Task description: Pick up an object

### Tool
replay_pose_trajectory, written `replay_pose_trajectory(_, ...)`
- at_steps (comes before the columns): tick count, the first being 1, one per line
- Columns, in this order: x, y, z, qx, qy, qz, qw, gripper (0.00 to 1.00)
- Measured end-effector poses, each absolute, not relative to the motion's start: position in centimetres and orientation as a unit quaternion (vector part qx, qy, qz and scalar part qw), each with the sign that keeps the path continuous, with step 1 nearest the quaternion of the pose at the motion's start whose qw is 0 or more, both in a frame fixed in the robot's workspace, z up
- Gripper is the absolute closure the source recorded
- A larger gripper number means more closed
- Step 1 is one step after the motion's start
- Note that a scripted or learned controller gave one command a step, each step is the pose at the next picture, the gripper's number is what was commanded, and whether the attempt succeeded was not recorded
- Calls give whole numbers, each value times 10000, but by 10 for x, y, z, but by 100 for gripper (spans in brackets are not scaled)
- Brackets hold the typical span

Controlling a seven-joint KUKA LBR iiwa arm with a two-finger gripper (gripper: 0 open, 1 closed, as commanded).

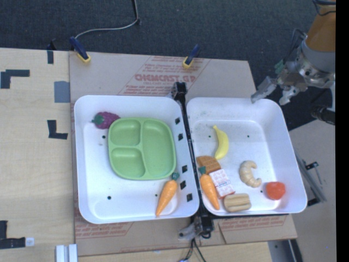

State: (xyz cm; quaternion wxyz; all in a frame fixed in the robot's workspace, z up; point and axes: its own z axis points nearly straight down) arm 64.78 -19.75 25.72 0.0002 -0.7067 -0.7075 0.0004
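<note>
1. The gripper hung at the upper right of the frame, just past the far right corner of the right bin, under the arm's orange band.
2. Its two fingers were spread apart with nothing between them: one pointed left at about, the other sat at about.
3. No object was picked up; all the objects lay in the bins.
4. In the right bin, a banana lay upright in the picture near the bin's middle, well below and left of the gripper.
5. A croissant lay lower right of the banana, and a red tomato-like piece sat near the bin's lower right corner.
6. Along the bin's lower left, a carrot lay beside a red-and-white packet, with a brown bread piece just above them and a tan roll just below the packet.
7. In the left bin, a green divided plate took up the centre.
8. A purple grape bunch touched the plate's upper left edge.
9. A second carrot lay tilted at the left bin's lower right.
10. Both bins rested on a cardboard sheet held by two blue-and-yellow clamps at its upper edge.
</note>
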Motion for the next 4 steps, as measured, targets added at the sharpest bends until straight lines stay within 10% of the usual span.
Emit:
replay_pose_trajectory(2, 626, -96, 86, -7065, -7077, -2, -6, 0)
replay_pose_trajectory(3, 627, -97, 96, -7065, -7077, -1, -21, 100)
replay_pose_trajectory(4, 588, -41, 185, -7062, -7081, -6, -1, 100)
